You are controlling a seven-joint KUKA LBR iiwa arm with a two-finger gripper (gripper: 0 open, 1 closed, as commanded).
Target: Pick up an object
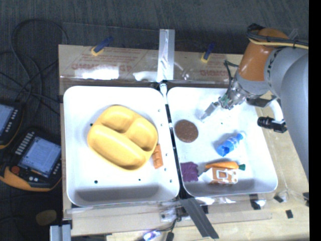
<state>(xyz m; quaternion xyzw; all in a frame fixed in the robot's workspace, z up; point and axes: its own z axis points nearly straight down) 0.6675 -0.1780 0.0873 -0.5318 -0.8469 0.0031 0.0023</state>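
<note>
— Looking down: where was open floor?
— The right bin's (261, 182) upper half; a brown disc (186, 131), blue bottle (229, 143), purple lump (189, 171) and orange carton (223, 172) sat lower.
— The gripper (208, 111)?
— Slanting in from the right, above the disc; jaw gap too small to tell, nothing visibly held.
</note>
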